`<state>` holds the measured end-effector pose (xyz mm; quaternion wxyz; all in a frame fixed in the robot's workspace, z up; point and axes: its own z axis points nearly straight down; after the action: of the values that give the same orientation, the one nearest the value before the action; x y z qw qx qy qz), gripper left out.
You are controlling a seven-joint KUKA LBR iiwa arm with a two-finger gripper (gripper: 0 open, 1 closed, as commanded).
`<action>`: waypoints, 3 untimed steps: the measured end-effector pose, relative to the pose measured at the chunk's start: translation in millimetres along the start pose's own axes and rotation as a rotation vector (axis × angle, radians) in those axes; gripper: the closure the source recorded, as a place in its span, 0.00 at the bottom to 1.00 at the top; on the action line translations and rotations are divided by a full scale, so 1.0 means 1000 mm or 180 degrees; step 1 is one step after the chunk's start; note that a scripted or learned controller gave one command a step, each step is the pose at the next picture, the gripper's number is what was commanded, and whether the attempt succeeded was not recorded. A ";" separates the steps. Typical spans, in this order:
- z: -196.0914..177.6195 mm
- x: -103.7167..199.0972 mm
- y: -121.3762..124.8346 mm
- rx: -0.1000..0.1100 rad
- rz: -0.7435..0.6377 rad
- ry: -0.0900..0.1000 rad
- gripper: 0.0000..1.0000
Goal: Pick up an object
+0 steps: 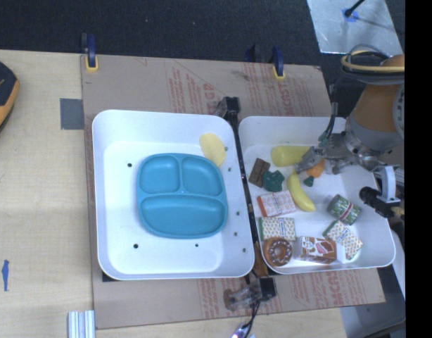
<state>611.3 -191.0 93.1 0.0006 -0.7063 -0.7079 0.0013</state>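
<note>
Here the gripper (pixel 316 162) sits low over the far part of the right bin (pixel 385 259), its fingers closed narrowly on a small orange piece (pixel 315 167); the orange piece shows between the finger tips, though whether it is lifted off the bin floor cannot be told. Crowding is heavy around it: a yellow block (pixel 289 154) just to the left, a dark green toy (pixel 274 181) and a brown bar (pixel 259 172) further left, a banana (pixel 301 193) just below. Nearer the camera lie a pink-striped packet (pixel 276 204), a green-dotted carton (pixel 278 228), a doughnut (pixel 278 251), a red-and-white box (pixel 317 248), a green can (pixel 342 208) and a checked carton (pixel 345 239). Open floor in this bin is only the strip between banana and can. The left bin (pixel 110 252) holds a blue divided plate (pixel 181 194) at centre and a pale yellow lemon (pixel 212 147) against its far right wall; bare margin runs round the plate. The two bins' inner rims touch.
</note>
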 end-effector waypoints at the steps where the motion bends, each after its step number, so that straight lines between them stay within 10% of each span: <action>1: 0.001 0.041 0.041 0.0095 -0.0031 -0.0005 0.00; 3: 0.002 0.025 0.041 0.0061 -0.0009 0.0017 0.00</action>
<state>652.7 -166.2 90.5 0.0092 -0.7053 -0.7089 0.0062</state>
